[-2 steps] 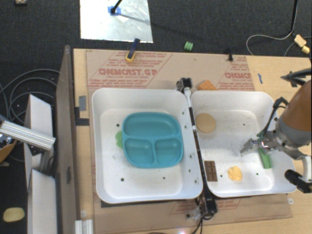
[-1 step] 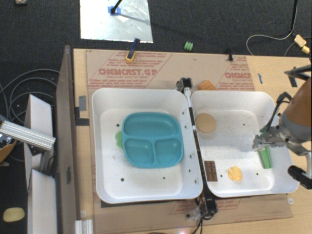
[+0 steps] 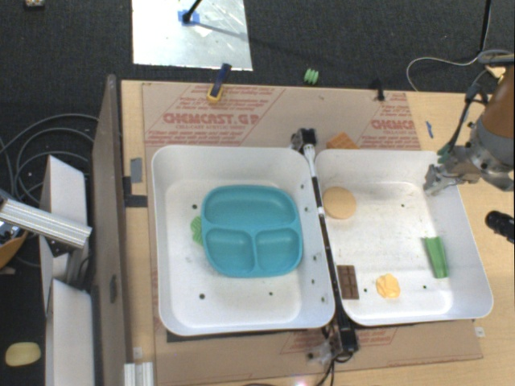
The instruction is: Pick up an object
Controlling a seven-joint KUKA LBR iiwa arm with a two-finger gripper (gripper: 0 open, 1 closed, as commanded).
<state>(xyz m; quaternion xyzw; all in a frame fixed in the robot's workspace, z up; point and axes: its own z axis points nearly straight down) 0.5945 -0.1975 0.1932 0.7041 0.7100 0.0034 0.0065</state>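
The right bin [image 3: 402,215] holds a round tan cookie-like piece [image 3: 339,203] near its left wall, a brown chocolate bar [image 3: 347,281] at the front left, a small yellow piece [image 3: 388,286] beside it, and a green stick [image 3: 435,256] toward the right wall. My gripper [image 3: 435,178] hangs over the right bin's back right rim, apart from all of these. The arm [image 3: 495,135] comes in from the right edge above it.
The left bin [image 3: 181,215] carries a blue divided plate [image 3: 251,230] with a green piece [image 3: 195,230] peeking out at its left edge. A black clamp [image 3: 306,141] sits where the two bins meet at the back. Cables lie at the left.
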